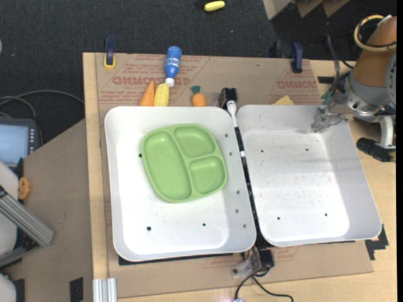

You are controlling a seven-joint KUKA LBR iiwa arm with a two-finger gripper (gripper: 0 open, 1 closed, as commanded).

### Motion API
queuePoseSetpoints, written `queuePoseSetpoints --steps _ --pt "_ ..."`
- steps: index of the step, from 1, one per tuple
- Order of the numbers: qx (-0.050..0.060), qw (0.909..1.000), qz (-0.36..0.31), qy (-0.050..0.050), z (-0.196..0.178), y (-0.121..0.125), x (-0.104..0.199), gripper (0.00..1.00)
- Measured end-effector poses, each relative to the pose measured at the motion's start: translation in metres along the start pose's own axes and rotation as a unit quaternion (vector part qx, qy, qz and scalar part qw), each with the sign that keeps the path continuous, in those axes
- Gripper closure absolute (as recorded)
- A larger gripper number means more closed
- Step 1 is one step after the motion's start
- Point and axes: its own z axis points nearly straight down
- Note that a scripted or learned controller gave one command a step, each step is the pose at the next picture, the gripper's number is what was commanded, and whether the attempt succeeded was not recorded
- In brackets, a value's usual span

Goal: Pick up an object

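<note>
Behind the bins, on the cardboard sheet (126,80) near its far edge: a blue-and-white toy bottle (172,64), an orange carrot-like piece (147,95) touching a yellow corn cob (162,94), and a smaller carrot toy (198,97) just beside the left bin's far rim. A black clip (227,95) sits at the far end of the seam btwn the two bins. Blue clamps (110,51) hold the sheet's far corners. A yellow item (215,5) lies on the dark floor, well apart from the bench.

Left bin (126,212): holds a green divided plate (184,162), three compartments, lying flat in the bin's far-centre area, nothing seen in the compartments.

Right bin (352,212): white floor w/ dark specks.

Gripper (322,121) is over the right bin's far-right corner, arm (371,68) coming in from the right edge. Green plate is well apart from it, across the seam in the other bin. Small toys lie beyond the bins' far rims.
</note>
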Motion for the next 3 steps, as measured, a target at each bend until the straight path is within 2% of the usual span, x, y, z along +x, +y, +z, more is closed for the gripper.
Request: queuePoseSetpoints --steps 3 --pt "0.002 1.0000 0.000 0.001 0.0064 -0.0006 0.0001 1.00"
